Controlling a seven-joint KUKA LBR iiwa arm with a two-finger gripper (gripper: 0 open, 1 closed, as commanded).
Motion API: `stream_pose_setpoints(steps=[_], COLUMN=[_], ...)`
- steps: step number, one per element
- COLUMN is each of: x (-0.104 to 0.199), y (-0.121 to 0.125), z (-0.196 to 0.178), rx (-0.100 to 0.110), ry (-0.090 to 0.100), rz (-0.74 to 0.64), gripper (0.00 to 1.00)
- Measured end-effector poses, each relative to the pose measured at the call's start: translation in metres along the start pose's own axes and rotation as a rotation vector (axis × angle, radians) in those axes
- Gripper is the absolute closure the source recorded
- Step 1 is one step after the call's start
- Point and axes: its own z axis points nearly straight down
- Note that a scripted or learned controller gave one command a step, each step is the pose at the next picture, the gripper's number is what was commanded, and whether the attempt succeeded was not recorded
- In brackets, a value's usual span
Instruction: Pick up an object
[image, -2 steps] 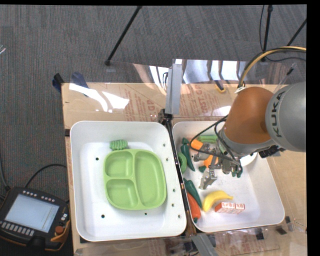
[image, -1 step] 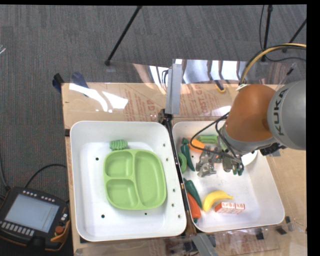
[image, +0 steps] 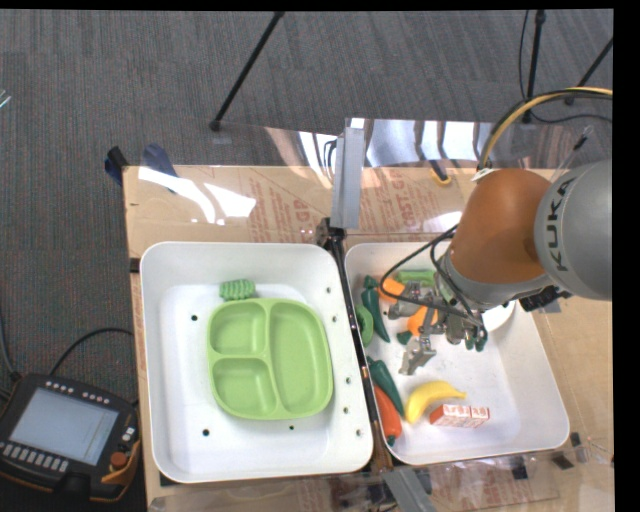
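Overall: two bins (image: 160, 300), one green plate (image: 270, 357), one banana (image: 430, 398).

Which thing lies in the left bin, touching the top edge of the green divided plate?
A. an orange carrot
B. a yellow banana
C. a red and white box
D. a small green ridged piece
D: the small green ridged piece rests at the upper left rim of the green divided plate in the left bin; the banana and the red and white box lie in the right bin.
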Motion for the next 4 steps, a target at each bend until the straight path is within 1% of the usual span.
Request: stream_pose_setpoints(steps=[1, 2, 3, 4], x=[-0.035, -0.036, -0.046, -0.044], y=[0.003, 0.004, 0.062, 0.062], z=[0.021, 0.009, -0.083, -0.08], rx=[0.002, 0.002, 0.001, 0.002], ry=[0.005, 0.0, -0.003, 0.002], rz=[-0.054, -0.057, 0.247, 0.246], gripper=[0.0, 1.0, 1.0, 0.0])
